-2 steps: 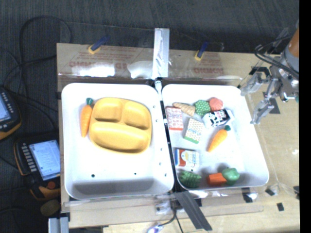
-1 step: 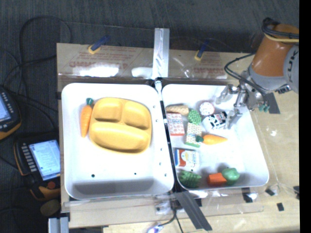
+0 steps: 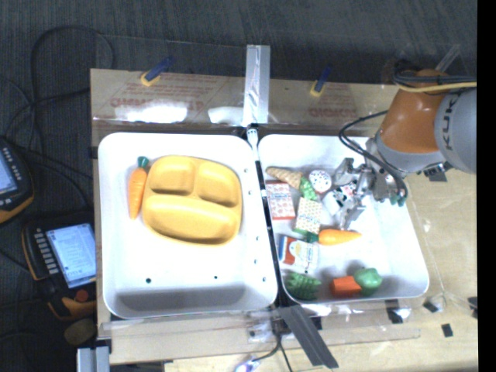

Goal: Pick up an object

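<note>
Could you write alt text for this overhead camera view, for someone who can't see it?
A grey and orange robot arm lowers its gripper into the right bin, among small toy foods. The left bin holds a yellow divided tray and a toy carrot.

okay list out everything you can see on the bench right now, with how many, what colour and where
bins: 2, white, side by side on the bench
divided plate: 1, yellow, left bin
toy carrot: 1, orange with green top, left bin, beside the plate's left edge
second carrot: 1, orange, middle of right bin
small food packets: several, mixed red, white and green, left half of right bin
cone: 1, tan, upper left of right bin
green toys: 2, near edge of right bin, an orange block between them
clips: 2, yellow and blue, far board edge
arm: 1, grey and orange, right side
end effector: 1, metallic, over right bin's upper part
</note>
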You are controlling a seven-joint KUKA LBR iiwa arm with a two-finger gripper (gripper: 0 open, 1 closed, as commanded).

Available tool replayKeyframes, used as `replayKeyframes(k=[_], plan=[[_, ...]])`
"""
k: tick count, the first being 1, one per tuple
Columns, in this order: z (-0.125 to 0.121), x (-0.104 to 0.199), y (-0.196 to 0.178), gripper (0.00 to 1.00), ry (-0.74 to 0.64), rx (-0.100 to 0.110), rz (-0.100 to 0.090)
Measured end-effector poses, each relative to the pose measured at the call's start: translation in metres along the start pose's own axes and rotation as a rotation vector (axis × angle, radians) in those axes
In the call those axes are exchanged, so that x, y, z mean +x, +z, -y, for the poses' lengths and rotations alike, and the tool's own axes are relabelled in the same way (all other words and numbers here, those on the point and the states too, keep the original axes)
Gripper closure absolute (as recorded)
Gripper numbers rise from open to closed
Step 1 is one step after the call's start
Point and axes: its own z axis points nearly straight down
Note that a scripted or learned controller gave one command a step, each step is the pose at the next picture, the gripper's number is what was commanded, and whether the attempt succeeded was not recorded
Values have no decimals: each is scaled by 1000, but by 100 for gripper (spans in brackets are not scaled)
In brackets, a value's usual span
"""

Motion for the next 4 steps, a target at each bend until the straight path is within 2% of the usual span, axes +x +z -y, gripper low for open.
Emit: replayKeyframes(k=[1,2,3,4], plan=[[-68,-20,0,0,-164,0,2],[-60,74,-2,0,-65,-3,-2],[-33,107,-3,0,-166,0,6],[-34,106,-13,100,-168,2,6]])
